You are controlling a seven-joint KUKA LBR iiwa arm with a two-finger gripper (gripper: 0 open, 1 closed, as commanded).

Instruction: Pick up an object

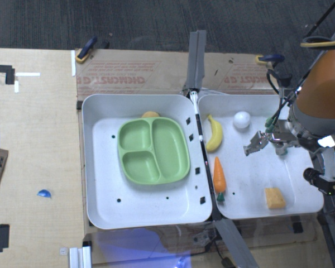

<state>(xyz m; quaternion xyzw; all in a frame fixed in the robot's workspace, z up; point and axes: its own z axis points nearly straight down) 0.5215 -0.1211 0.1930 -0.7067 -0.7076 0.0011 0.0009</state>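
The right bin [301, 208] holds a yellow banana [214, 134] by its left wall. A white ball [242, 119] lies near the back, an orange carrot [219, 175] with a green tip lies at front left, and a yellow sponge-like block [275, 198] sits at front right. My gripper [255, 144] hangs over the middle of this bin, right of the banana and just in front of the ball. It points left, with nothing visibly in it.
In the left bin [100, 200] a green divided plate [154, 149] lies flat, and a small yellowish object [151, 114] peeks out behind it. The grey arm with its orange band [321, 88] covers the right bin's right side. Cables run behind it.
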